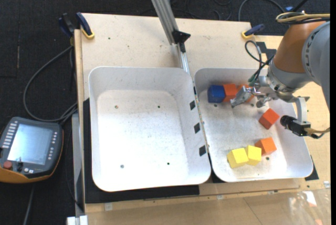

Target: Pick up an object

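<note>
Blocks lay scattered in the right bin point(294, 169): a blue block point(216, 94) with an orange block point(230, 91) touching its right side near the far wall, another orange block point(269, 118) out in the middle, and a cluster near the front where two yellow blocks point(244, 156) sat touching, with a third orange block point(266, 145) just beside them. The left bin point(105, 114) sat alongside.

I judged them all small, stiff and light, with flat faces that would take a squeeze without giving. Smooth sides might slip under a shallow pinch, so the best hold would be square across two opposite faces, near the middle. The lone orange block in the middle looked easiest, with free space all round it; the paired ones would crowd one finger.

My gripper point(242, 97) hung low over the far part of the right bin, just right of the orange block beside the blue one, close to it, perhaps touching. Whether my fingers stood apart or closed I could not tell, and I saw nothing held between them.
</note>
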You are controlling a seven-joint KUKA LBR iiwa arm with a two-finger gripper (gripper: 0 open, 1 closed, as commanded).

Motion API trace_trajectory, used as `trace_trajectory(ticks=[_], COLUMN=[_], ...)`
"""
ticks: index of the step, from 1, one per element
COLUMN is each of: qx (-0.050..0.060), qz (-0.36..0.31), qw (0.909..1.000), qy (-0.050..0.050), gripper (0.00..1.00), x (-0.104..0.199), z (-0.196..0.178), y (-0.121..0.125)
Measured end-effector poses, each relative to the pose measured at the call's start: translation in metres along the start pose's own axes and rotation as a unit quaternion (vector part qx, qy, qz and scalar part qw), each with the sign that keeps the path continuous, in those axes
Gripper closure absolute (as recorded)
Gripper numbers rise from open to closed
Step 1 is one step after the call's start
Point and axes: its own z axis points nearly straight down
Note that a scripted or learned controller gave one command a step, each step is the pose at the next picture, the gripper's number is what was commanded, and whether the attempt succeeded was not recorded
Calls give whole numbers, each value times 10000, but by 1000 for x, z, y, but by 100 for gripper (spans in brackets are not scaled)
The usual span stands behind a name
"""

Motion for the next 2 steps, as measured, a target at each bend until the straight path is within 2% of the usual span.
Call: trace_trajectory(ticks=[1,2], qx=[-11,-14], qz=[-19,-32], qw=[10000,10000], qy=[-12,-6], gripper=[100,100], x=[0,32], z=[-9,-17], y=[1,29])
